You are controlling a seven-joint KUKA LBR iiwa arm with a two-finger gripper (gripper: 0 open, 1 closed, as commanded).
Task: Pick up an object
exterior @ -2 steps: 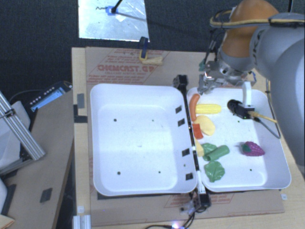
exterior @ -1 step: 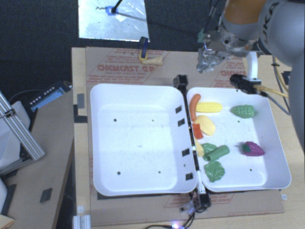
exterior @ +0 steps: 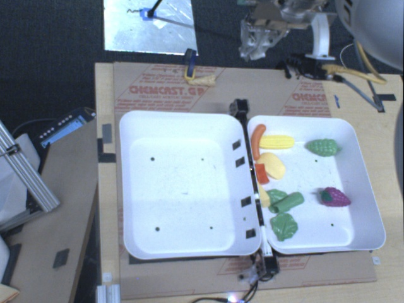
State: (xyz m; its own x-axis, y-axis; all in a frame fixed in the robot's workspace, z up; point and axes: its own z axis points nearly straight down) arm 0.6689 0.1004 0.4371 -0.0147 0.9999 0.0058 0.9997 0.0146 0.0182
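Gripper [exterior: 255,43] hangs high behind the bins, nothing between its fingers.
Open or closed, cannot tell; best bet is the purple grapes [exterior: 334,197], sitting apart.

Cardboard-topped bench [exterior: 158,84] bearing two white bins [exterior: 183,188]

Toy foods all in the right bin [exterior: 363,188], corn cob [exterior: 276,142] lying flat beside an orange sausage [exterior: 257,139], purple grapes [exterior: 334,197] apart, green pieces [exterior: 284,226] near the divider

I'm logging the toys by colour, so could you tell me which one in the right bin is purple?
The grape bunch, lying alone near the right bin's right wall; the others are green, yellow or orange.
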